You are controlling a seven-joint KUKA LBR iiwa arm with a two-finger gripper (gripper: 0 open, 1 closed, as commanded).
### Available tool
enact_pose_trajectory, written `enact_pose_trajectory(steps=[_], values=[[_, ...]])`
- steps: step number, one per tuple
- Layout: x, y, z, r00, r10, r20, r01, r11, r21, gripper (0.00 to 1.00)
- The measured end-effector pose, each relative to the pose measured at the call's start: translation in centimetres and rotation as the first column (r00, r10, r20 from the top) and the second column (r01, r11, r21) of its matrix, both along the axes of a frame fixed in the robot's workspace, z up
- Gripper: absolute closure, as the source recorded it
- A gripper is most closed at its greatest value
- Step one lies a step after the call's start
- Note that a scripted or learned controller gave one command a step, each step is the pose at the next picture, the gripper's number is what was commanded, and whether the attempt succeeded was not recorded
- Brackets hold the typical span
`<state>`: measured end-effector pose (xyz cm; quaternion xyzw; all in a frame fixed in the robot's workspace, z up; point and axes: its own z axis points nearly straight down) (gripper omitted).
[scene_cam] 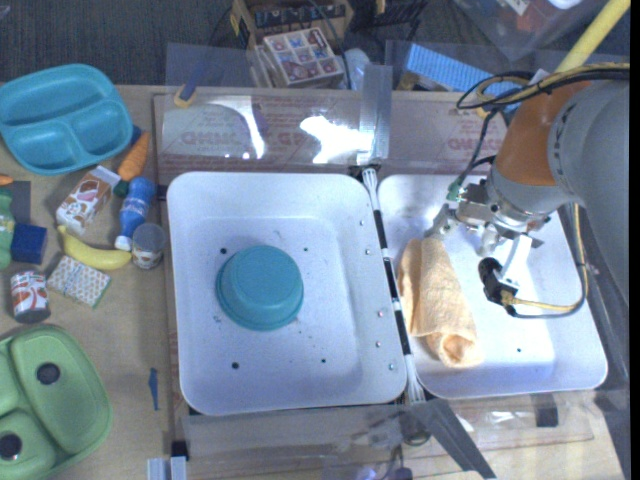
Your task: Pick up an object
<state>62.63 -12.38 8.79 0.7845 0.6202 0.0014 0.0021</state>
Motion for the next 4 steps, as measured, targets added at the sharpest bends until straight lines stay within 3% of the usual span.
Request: enact_pose_trajectory(steps=[1,2,3,4], values=[[-3.5,-9.1,4.7,0.999,-0.036,-0.006,0.036,0.999,0.001,0.00],[-1.6,-2.9,-0.1,0.999,-0.039,0.000,0.039,0.999,-0.001,0.00],[1.1,-7.2,4.8,0.998,0.063,-0.004,-0.063,0.998,0.000,0.00],[-2.0,-0.3,0.0,0.947,0.322,0.000,-0.322,0.947,0.001,0.00]])
